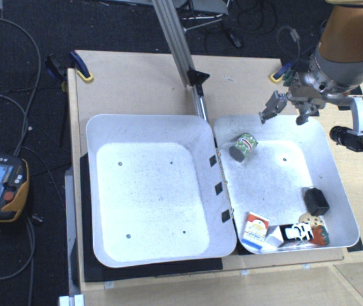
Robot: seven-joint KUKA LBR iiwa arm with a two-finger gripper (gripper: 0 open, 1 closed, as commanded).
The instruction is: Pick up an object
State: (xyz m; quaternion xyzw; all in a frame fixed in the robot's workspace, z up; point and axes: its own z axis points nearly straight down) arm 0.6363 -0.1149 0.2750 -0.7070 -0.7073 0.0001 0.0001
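Cartons (255, 229) crowd the near corner of the right bin (277, 171), a black block (316, 201) beside them and a green can (244, 145) toward its far side, where spread, empty fingers (288, 110) hover; rolling could spoil a grasp on the tan worktop (137, 85) above dark carpet (22, 75)
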